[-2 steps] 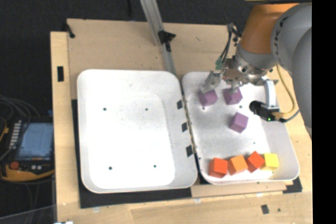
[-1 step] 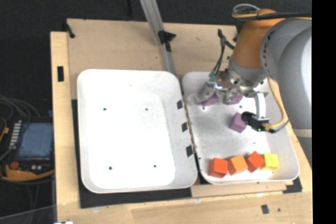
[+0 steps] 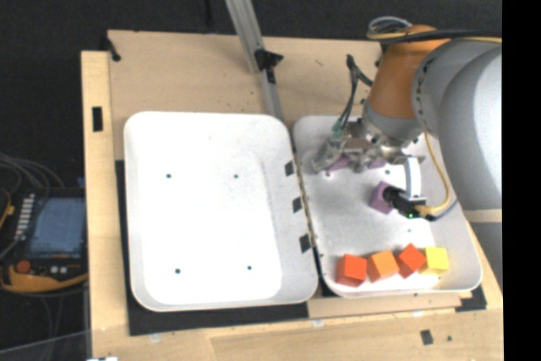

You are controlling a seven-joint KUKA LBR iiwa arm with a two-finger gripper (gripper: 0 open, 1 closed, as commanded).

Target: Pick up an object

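Just 4 blocks [image 3: 393, 264], 1 purple obj [image 3: 380, 197].

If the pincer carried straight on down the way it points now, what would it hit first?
Probably the right bin's white floor near its far left corner. The pincer points down there, and a purple object lies off to its right, seemingly out of line; depth is hard to judge.

A purple block [image 3: 379, 198] lies mid-bin in the right bin [image 3: 338, 207]. Along that bin's near edge sit four blocks in a row: red-orange [image 3: 352, 269], orange [image 3: 383, 265], red [image 3: 412, 259], yellow [image 3: 437, 258].
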